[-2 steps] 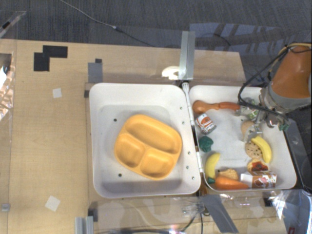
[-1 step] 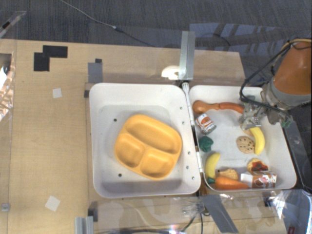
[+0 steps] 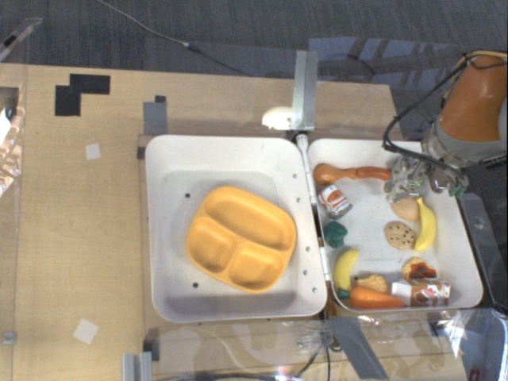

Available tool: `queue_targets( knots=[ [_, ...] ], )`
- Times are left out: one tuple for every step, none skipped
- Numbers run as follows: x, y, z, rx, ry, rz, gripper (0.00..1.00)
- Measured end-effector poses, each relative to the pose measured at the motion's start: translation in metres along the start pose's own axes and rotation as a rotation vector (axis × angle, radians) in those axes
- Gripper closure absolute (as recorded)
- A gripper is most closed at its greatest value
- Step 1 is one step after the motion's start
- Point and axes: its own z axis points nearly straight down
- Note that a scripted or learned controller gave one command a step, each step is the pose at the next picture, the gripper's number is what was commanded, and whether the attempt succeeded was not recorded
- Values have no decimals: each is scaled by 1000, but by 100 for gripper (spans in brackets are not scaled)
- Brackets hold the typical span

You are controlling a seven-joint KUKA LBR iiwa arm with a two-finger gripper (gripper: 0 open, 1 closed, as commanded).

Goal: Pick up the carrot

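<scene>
In the camera view we see the carrot (image 3: 375, 298) lying at the near edge of the right bin (image 3: 473, 270), just beside a banana (image 3: 344, 268). The gripper (image 3: 418, 182) hangs over the far part of this bin, well apart from the carrot, and we cannot tell if it is spread or closed.

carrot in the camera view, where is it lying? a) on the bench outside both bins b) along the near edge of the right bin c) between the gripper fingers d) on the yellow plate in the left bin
b: the carrot lies along the near edge of the right bin, next to a banana.
</scene>
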Motion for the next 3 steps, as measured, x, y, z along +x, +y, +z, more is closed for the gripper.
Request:
queue_targets(
  knots=[
    [61,5,7,0,5,48,100],
    [130,22,10,0,7,245,100],
    [129,22,9,0,6,245,0]
  ],
)
